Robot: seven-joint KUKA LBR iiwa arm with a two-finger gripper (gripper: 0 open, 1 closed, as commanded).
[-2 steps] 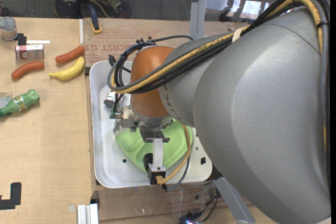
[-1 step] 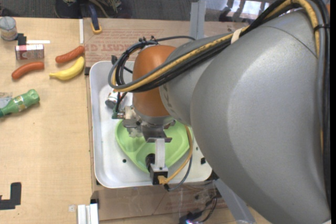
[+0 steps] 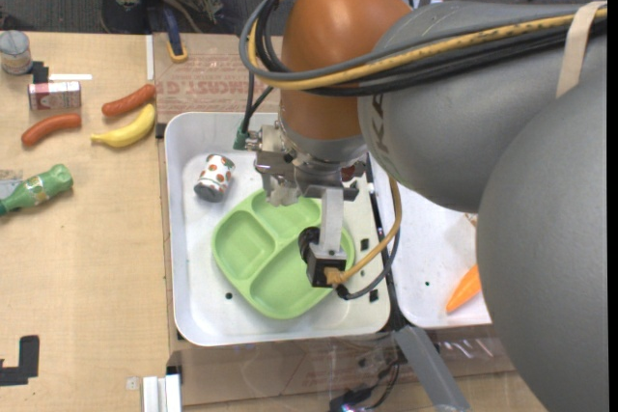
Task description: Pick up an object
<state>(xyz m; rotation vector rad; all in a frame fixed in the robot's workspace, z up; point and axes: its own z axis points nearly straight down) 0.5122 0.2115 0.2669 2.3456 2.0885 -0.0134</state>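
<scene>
A light green divided plate [image 3: 259, 258] lies in the left white bin [image 3: 185, 236], filling its middle and near part. A small white can with red spots [image 3: 214, 178] lies on its side at the bin's far left, just beyond the plate. My gripper [image 3: 283, 192] hangs below the orange wrist band, over the plate's far edge and just right of the can. The wrist's bulk hides the gripper's tips and the bin's far right part. I see nothing held.
An orange carrot [image 3: 464, 289] lies in the right bin [image 3: 425, 294], mostly covered by the arm. On the wooden bench to the left lie a banana [image 3: 127, 130], two red sausages [image 3: 127, 99], a green bottle [image 3: 39, 188] and a small carton [image 3: 54, 95].
</scene>
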